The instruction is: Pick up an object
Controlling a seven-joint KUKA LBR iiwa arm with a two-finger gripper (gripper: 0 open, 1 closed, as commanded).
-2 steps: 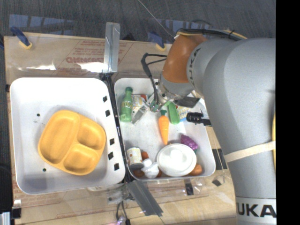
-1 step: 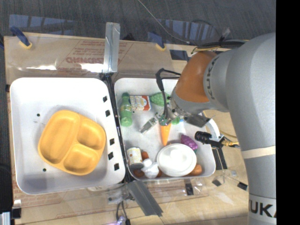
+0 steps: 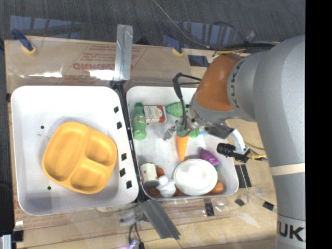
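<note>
Grey arm's jaws (image 3: 179,130) hovering at the top of the orange plastic carrot (image 3: 182,145), grip state unclear, round white bowl (image 3: 195,177) lying just below the carrot

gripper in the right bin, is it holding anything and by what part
Cannot be told. The gripper sits right at the top end of the orange carrot, but the view does not settle whether it grips it.

Two white bins (image 3: 21,139), one yellow tray (image 3: 79,157), one carrot (image 3: 182,145), one white bowl (image 3: 196,177)
</note>
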